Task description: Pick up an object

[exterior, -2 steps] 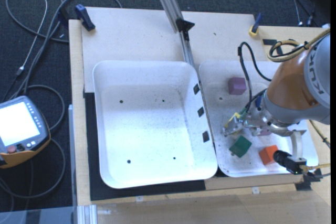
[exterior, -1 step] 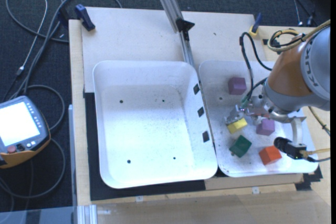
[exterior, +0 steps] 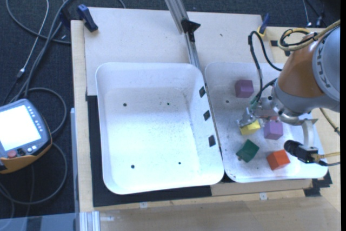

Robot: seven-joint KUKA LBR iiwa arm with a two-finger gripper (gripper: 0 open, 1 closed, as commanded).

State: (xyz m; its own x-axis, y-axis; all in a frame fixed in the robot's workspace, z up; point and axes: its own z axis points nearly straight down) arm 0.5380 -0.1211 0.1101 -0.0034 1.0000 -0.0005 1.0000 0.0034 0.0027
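gripper (exterior: pixel 250 118) over yellow block (exterior: pixel 250 127)

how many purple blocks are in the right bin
2. One purple block sits alone near the bin's back. The other lies beside the yellow block, under the arm, which may hide more.

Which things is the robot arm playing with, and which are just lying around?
For the job:
gripper
yellow block
two purple blocks
green block
orange block
right bin

Just lying about:
left bin
blue clamp
handheld screen
floor cables
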